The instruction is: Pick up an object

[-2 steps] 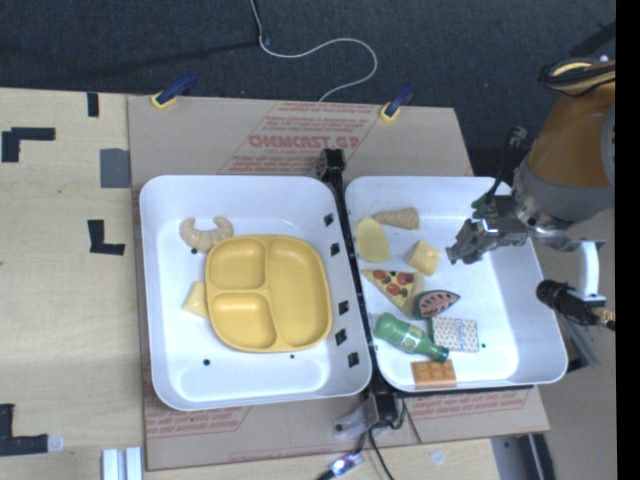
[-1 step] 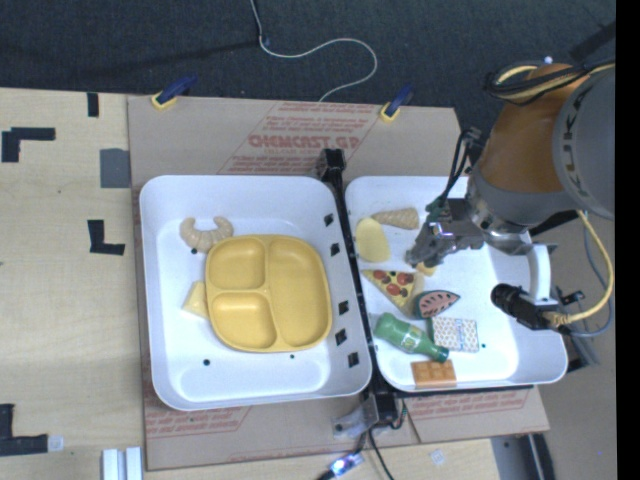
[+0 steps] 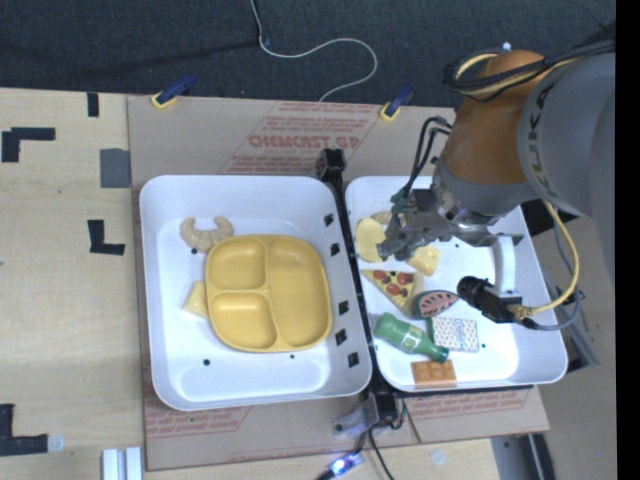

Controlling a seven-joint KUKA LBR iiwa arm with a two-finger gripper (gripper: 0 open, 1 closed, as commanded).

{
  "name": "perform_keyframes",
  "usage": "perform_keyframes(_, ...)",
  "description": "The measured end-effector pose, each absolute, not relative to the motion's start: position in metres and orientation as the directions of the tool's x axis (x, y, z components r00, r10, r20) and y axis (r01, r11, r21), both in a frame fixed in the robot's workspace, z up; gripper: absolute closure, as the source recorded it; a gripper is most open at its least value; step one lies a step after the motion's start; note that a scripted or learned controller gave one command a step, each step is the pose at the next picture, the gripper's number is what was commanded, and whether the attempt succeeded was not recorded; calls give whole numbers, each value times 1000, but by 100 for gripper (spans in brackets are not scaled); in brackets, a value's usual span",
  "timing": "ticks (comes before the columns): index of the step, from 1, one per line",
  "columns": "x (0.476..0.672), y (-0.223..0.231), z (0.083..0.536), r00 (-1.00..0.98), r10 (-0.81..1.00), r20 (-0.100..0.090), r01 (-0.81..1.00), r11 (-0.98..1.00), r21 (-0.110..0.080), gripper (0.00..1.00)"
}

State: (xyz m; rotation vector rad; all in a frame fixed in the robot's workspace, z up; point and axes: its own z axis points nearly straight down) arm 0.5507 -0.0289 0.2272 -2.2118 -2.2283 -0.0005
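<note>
The gripper (image 3: 398, 245), finger state unclear, hangs over the right bin (image 3: 540, 368) near its left wall, crowded by cheese wedges (image 3: 370, 236), pizza slice (image 3: 392, 284) and green bottle (image 3: 408, 335).

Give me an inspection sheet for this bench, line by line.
Surface: two white bins, left bin, right bin, on cardboard.
Job's things: pizza slice, green bottle, waffle, watermelon slice in right bin.
Clutter: yellow divided plate, croissant in left bin.
Grippers: gripper low over right bin's left side.
Cables: white cable behind bins.
Surroundings: dark cloth beyond bench.
</note>
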Motion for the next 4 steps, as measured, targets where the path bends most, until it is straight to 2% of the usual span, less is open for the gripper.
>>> perform_keyframes(1, 554, 27, 235, -8, 1000, 2, 1000, 8, -2, 100)
perform_keyframes(2, 562, 73, 218, -6, 1000, 0, 1000, 6, -3, 100)
perform_keyframes(3, 565, 103, 214, -4, 1000, 0, 1000, 4, -2, 100)
perform_keyframes(4, 562, 105, 232, -3, 1000, 0, 1000, 3, -1, 100)
